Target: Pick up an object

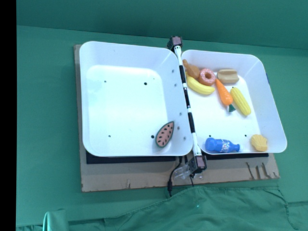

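Observation:
The right bin [269,93] holds several toy foods. A yellow banana [199,86], a pink donut [208,76], a brown drumstick [191,69] and a tan bread roll [227,75] crowd its far end. An orange carrot [224,94] and a yellow corn cob [240,101] lie side by side near the middle. A blue bottle [222,145] and a small yellow piece [259,142] rest near its front edge. In the left bin [96,57], a watermelon slice [164,134] leans at the front right corner.
A black-and-white striped bar [186,100] runs along the seam between the bins, with a small device [197,163] at its near end. The bins rest on a brown board [125,179] on green cloth.

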`<state>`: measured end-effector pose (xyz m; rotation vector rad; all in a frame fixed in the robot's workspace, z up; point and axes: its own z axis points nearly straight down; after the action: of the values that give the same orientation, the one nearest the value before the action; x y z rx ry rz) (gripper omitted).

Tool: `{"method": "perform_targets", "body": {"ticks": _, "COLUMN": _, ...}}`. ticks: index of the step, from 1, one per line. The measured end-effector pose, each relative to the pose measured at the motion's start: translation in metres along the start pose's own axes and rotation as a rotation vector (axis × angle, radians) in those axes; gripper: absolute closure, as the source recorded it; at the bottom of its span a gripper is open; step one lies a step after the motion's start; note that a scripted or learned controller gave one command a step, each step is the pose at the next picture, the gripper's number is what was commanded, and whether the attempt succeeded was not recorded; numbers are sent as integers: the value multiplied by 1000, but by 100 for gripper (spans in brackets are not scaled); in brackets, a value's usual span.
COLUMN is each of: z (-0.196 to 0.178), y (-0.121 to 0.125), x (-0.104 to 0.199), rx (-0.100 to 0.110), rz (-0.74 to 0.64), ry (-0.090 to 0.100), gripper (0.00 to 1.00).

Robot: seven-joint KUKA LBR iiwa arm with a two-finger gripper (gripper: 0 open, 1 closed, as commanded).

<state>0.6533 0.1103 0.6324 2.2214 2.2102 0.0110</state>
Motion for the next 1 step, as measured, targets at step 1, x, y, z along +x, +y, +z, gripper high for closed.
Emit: {"method": "perform_targets", "body": {"ticks": 1, "z": -1, "y": -45, "x": 43, "rx": 8, "rz": -7, "ry": 3, "gripper": 100}}
